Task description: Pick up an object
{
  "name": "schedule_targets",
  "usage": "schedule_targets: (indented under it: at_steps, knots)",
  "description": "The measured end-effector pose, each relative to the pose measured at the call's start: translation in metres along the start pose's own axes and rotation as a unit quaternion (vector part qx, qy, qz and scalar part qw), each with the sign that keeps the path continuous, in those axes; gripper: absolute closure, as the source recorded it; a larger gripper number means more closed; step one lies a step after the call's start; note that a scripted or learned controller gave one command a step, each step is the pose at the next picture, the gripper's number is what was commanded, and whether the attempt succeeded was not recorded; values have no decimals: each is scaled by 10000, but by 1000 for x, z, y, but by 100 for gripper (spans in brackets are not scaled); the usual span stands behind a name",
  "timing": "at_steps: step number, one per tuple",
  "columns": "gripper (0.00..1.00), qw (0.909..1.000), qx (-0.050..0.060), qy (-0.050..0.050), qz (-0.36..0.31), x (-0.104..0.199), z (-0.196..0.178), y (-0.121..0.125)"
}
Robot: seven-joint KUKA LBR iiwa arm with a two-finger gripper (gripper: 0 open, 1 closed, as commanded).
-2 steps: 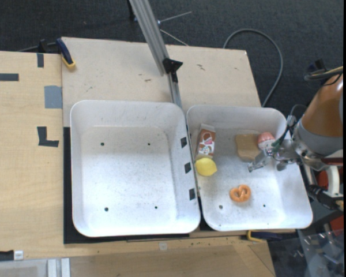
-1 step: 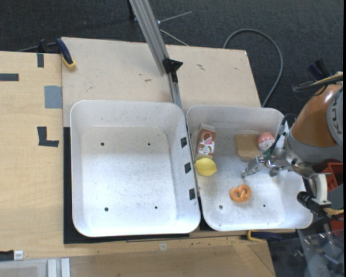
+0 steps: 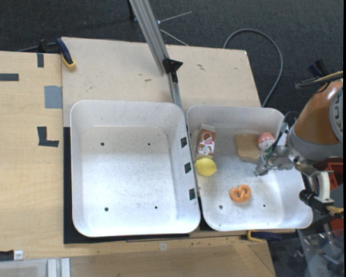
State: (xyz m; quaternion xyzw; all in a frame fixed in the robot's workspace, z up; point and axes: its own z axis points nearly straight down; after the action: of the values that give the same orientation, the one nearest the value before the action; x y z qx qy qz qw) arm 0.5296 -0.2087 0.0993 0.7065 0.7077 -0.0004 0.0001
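Down in the right bin point(image 3: 288, 212), the arm point(image 3: 318, 120) reaches in from the right side, its orange band showing above the wrist, and the claw point(image 3: 262, 169) hangs low over the bin's floor near the middle of its right half. Whether the claw is apart or together cannot be told at this slant, since the tips are small and dark against the white floor; nothing can be seen clamped in it. Just above the claw, close to the wrist, sits a small pink ball point(image 3: 266, 138), and just beside that, to the claw's upper left, lies a tan block point(image 3: 246, 146) that touches or nearly touches the ball. Below the claw and a little to its left rests an orange pretzel-shaped piece point(image 3: 240, 194), apart from the tips. Farther to the claw's left, near the bin's left wall, a yellow lemon point(image 3: 206, 167) lies against the lower end of a brown and white carton point(image 3: 206, 142), which stretches away from it toward the bin's far edge. Well to the left of the claw, beyond the shared walls, stands the left bin point(image 3: 86, 172), its floor speckled with fine dark flecks. Both bins rest on a wooden bench point(image 3: 23, 154), and a grey metal rail point(image 3: 151, 30) slants in from the top toward the gap between the bins.
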Motion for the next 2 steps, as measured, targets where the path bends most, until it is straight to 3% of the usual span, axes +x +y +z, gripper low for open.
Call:
schedule_targets:
  at_steps: [2]
  knots:
    - [100,10000,-22,-5,0,5,-112,-4]
